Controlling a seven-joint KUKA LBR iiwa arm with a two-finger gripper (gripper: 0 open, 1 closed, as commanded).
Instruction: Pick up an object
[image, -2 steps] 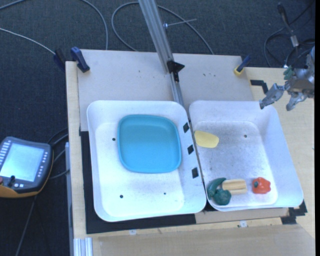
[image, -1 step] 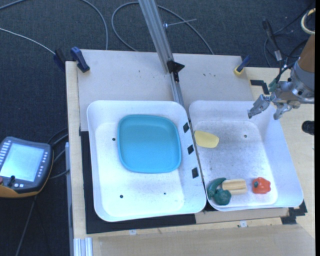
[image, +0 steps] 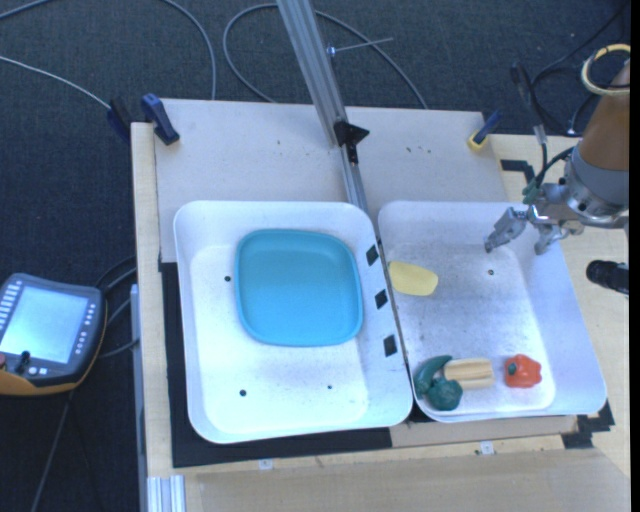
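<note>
While my two-finger gripper (image: 524, 236) hangs with fingers spread apart over the far corner of the shallow white right bin (image: 570, 300), nothing sits between them; the pale yellow oval piece (image: 412, 278) lies against that bin's left wall.

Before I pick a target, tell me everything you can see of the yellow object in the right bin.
The yellow object is a small, flattish oval piece, pale yellow and matte, probably plastic or foam. It lies flat on the floor of the right bin, hard against the bin's left wall, in its upper half. Nothing else touches it: the green, tan and red items sit apart along the near edge, and the gripper hangs over the bin's upper right, well clear of it. No markings can be made out.
</note>
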